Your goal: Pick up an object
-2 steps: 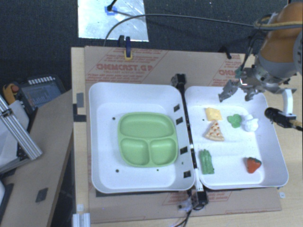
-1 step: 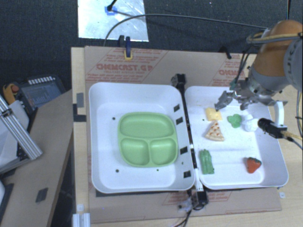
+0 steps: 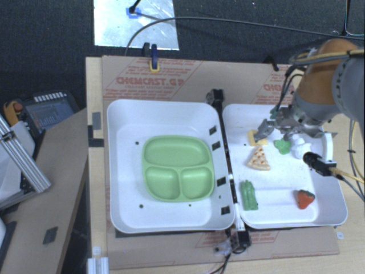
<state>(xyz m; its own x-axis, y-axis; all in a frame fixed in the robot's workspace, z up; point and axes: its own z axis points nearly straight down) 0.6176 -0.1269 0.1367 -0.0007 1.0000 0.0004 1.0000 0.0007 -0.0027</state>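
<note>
The right bin [image 3: 325, 213] holds several small toys. A pizza slice [image 3: 259, 158] lies near its middle, with a small yellow piece [image 3: 252, 137] just above it. Further right lie a green lump [image 3: 282, 146] and a white piece [image 3: 299, 149]. A green stalk [image 3: 248, 195] lies at the front left and a strawberry [image 3: 305, 198] at the front right. My gripper [image 3: 278, 134] hangs low over the back of this bin, just above the green lump. It is open, one finger near the yellow piece and the other over the green lump, with nothing held between them.
The left bin [image 3: 122, 153] holds a light green divided plate [image 3: 177, 168]. A black divider rail [image 3: 223, 153] runs between the bins. The arm's wrist and orange band [image 3: 328, 67] overhang the right bin's back right corner, and a black cable fitting [image 3: 316, 162] sticks out over it.
</note>
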